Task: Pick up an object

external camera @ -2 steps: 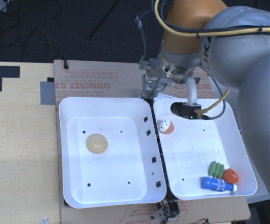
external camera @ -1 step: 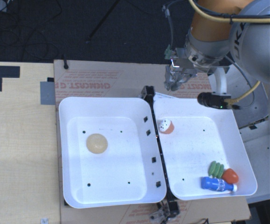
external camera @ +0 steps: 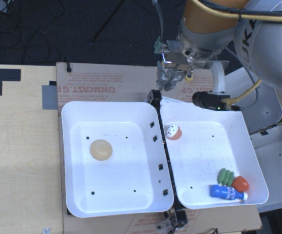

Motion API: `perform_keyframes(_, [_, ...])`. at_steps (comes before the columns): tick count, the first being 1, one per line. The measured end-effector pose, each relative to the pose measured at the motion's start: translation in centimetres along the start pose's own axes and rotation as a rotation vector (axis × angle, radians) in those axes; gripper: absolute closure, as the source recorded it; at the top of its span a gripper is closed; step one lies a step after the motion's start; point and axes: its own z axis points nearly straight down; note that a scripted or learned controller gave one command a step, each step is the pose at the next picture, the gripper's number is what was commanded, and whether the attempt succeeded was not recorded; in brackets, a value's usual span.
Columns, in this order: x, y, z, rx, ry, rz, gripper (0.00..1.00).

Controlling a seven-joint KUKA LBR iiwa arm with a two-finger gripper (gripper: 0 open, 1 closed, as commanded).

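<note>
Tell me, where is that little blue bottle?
The blue bottle lies on its side in the near right corner of the right bin, just below the green thing and the red thing.

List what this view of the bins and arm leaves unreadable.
- Gripper: small and dark above the bins' far edge; finger state unreadable.
- Small white-and-orange object: too small to identify.
- Green item: partly hidden behind the red piece and blue bottle; contact unclear.

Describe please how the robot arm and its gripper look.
The arm is grey and rounded, with an orange band above the wrist and dark lettering on its shell. The gripper is small, metallic grey. A thin cable runs up from it.
</note>
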Motion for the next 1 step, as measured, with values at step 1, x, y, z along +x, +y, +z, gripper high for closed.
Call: perform_keyframes(1, [4.90, -3.37, -4.21, 0.001, -0.001, 0.001, 1.00])
